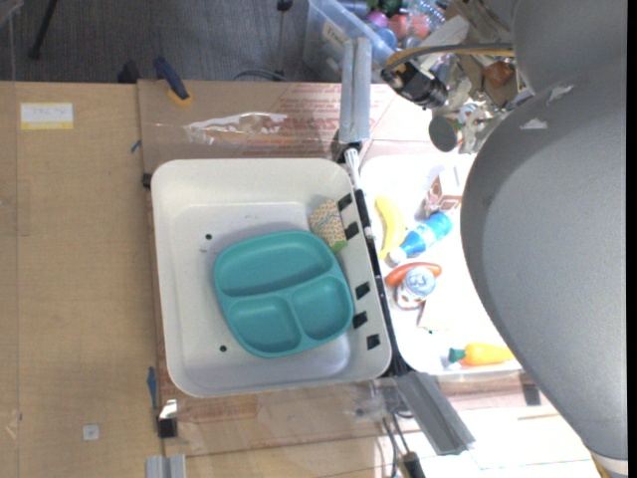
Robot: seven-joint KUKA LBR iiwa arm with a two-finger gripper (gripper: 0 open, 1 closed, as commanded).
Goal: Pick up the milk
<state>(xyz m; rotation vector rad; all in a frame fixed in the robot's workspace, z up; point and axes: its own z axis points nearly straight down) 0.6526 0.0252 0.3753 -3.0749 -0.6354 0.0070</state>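
A small white carton with brown and red print (pixel 438 195), apparently the milk, lies in the right bin (pixel 398 172) near its far side. Its right part is hidden under the arm. The arm's broad grey body (pixel 557 247) hangs over the right half of that bin and covers what lies beneath it.
Also in the right bin lie a yellow banana (pixel 387 223), a blue bottle (pixel 426 235), a round red-and-white item (pixel 414 281) and an orange carrot-like toy (pixel 481 355). The left bin (pixel 184 227) holds a teal divided plate (pixel 284 293) and a tan sponge (pixel 327 222). A box of clutter (pixel 383 3) stands behind.
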